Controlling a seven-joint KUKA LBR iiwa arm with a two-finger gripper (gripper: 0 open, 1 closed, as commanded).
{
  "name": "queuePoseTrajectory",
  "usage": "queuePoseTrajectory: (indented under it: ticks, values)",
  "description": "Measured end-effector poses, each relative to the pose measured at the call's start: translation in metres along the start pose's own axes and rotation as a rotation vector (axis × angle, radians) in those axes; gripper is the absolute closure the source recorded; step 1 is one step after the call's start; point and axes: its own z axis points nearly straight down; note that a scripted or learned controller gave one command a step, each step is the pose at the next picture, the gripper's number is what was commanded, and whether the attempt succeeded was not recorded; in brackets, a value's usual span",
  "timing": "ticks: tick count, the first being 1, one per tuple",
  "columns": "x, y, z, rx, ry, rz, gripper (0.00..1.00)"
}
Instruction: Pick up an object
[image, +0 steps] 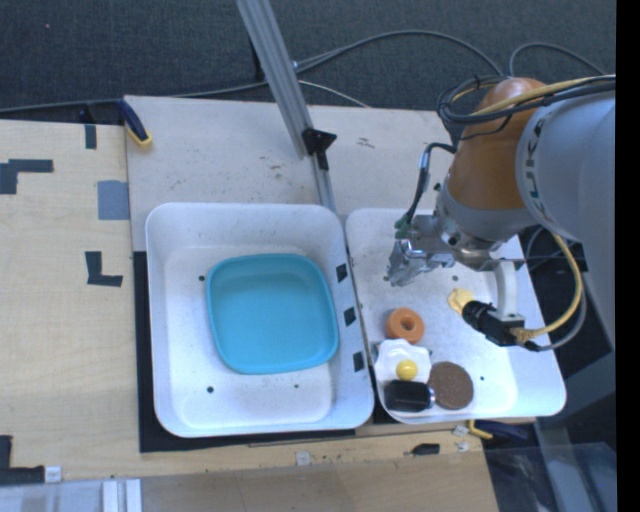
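You have two white bins side by side. The left bin (180, 300) holds one turquoise square plate (270, 312), lying flat with its corners turned slightly off the bin's walls. The right bin (530, 385) holds the pickable things, and you can count four clustered near its front left corner: one orange doughnut (405, 324), one fried egg (403, 362) with its yolk up, one round brown cookie (451, 385), and one black block (408, 397). A fifth, small yellow piece (459, 300) sits to the right of the doughnut, partly behind a black fitting, too hidden to name.

The black block is the only one with a clear long axis; it lies left to right along the front wall, touching the egg's front edge and just beside the cookie. The doughnut, egg and cookie are round, so none points any way. The doughnut sits just behind the egg.

Your gripper (402, 272) hangs over the back half of the right bin, behind the doughnut and apart from it. Its fingers point down with nothing between them; whether they are spread or pressed together you cannot tell.
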Motion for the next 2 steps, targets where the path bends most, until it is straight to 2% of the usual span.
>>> queuePoseTrajectory:
  ticks: [2]
  values:
    - [0.108,0.025,-0.018,-0.002,0.0,0.0,1.0]
